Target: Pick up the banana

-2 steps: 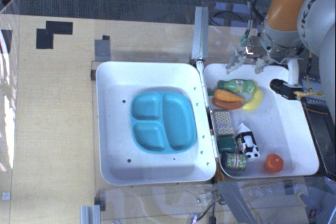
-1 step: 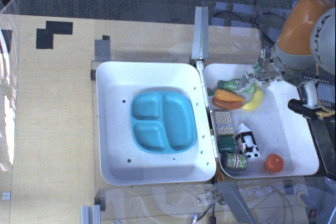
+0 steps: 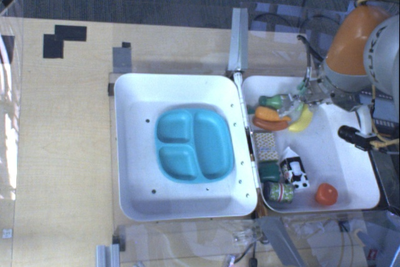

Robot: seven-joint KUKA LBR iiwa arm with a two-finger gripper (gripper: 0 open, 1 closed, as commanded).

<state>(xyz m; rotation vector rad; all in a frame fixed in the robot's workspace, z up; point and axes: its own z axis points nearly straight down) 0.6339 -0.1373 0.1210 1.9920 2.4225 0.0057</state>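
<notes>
One banana [image 3: 302,120] lies in the right bin [image 3: 350,153], directly under the hand [image 3: 299,101], its long axis slanting from upper right down to lower left, its lower tip toward an orange vegetable [image 3: 270,117]. Whether the hand is wide, narrow or gripping cannot be told. Just left of the hand sits a green item [image 3: 272,100]. Below the hand lie a patterned packet [image 3: 266,146], a black-and-white toy [image 3: 294,172], a can [image 3: 279,192] and an orange-red cup [image 3: 325,194]. Farther left, the left bin [image 3: 134,134] holds a blue divided plate [image 3: 194,144].
</notes>
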